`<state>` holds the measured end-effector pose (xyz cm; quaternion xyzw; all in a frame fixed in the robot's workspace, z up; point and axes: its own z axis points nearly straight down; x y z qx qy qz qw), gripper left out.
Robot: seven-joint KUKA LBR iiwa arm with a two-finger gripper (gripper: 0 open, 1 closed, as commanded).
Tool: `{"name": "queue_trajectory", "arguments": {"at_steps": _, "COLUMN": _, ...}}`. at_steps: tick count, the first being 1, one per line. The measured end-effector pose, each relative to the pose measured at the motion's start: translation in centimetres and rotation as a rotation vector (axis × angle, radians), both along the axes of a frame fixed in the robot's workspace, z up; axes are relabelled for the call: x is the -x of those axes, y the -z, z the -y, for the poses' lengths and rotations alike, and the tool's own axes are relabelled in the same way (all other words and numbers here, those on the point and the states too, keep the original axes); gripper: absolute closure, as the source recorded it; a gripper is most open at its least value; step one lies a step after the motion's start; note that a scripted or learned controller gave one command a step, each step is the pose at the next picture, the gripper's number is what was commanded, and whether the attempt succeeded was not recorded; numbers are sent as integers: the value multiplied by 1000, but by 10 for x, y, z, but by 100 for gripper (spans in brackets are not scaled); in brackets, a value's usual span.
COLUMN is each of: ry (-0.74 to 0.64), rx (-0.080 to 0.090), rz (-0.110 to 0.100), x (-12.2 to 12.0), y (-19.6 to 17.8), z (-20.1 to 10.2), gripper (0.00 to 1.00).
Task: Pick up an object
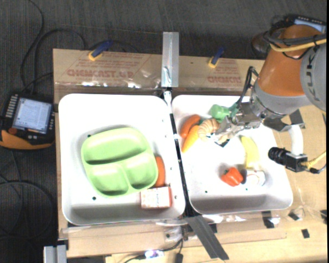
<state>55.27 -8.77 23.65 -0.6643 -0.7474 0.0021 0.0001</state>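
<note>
My gripper (pixel 228 129) is low in the right bin (pixel 274 199), near its upper middle. Right beside it on the left lies a tan ribbed piece (pixel 209 126), which rests against an orange curved piece (pixel 188 131). A green object (pixel 220 112) sits just behind the gripper. A yellow banana (pixel 251 151) lies in front of it, to the right. Further forward are a red piece (pixel 232 176) and a small white piece (pixel 257 177). The view does not show anything held in the gripper.
The left bin (pixel 71 147) holds a green divided tray (pixel 118 160), an orange item (pixel 160 170) tucked at the tray's right edge, and a small pale box (pixel 155 198) at the front. A metal divider post (pixel 170 59) stands behind the bins.
</note>
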Motion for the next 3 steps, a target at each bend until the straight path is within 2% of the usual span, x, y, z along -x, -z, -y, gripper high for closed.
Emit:
{"name": "queue_trajectory", "arguments": {"at_steps": 1, "ry": -221, "rx": -2, "rz": 1, "x": -62, "y": 29, "z": -53, "gripper": 100}}
{"name": "queue_trajectory", "arguments": {"at_steps": 2, "ry": -191, "rx": -4, "rz": 3, "x": -21, "y": 24, "z": -66, "gripper": 100}}
{"name": "queue_trajectory", "arguments": {"at_steps": 3, "ry": -102, "rx": 0, "rz": 2, "x": -50, "y": -63, "z": -51, "gripper": 100}}
